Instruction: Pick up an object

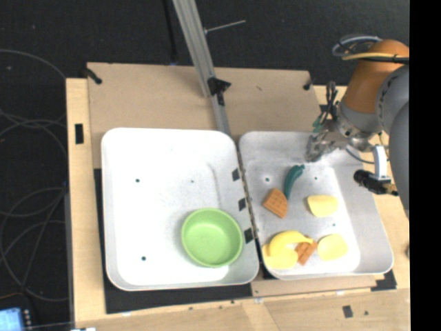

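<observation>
- Nearest, a smooth round green bowl (212, 236) was seen in the left bin (138, 157).
- Yellow lumps (322, 205), a ridged orange wedge (275, 203) and a teal piece (294, 178) were scattered in the right bin (365, 254).
- Whether the gripper (315, 147), poised over that bin's far edge, was open could not be told.
- Both bins were set on a plywood bench (151, 95).

Tan bench (158, 95) bearing two white bins (138, 157)

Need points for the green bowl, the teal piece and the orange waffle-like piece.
green bowl (212, 236), camera view, centre of its inside.
teal piece (294, 178), camera view, middle of its body.
orange waffle-like piece (275, 203), camera view, centre of its top face.
</observation>
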Action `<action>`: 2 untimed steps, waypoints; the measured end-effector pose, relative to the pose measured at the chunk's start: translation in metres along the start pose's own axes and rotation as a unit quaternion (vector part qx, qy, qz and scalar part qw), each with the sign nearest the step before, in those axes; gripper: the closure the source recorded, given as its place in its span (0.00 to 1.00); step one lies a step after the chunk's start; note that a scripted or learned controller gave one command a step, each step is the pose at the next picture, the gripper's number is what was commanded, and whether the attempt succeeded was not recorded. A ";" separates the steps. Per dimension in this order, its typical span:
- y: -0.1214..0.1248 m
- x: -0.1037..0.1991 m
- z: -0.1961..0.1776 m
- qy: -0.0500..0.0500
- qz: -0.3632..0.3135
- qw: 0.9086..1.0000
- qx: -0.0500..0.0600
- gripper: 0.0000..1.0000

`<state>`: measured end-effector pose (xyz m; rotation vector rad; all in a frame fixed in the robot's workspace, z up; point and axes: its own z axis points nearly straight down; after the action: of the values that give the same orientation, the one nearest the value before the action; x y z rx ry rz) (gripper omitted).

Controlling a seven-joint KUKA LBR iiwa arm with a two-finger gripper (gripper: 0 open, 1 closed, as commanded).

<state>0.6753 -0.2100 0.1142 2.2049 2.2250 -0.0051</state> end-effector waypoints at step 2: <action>0.006 0.004 -0.110 0.004 0.002 1.000 -0.003 1.00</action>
<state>0.6807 -0.2047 0.2241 2.2110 2.2206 0.0086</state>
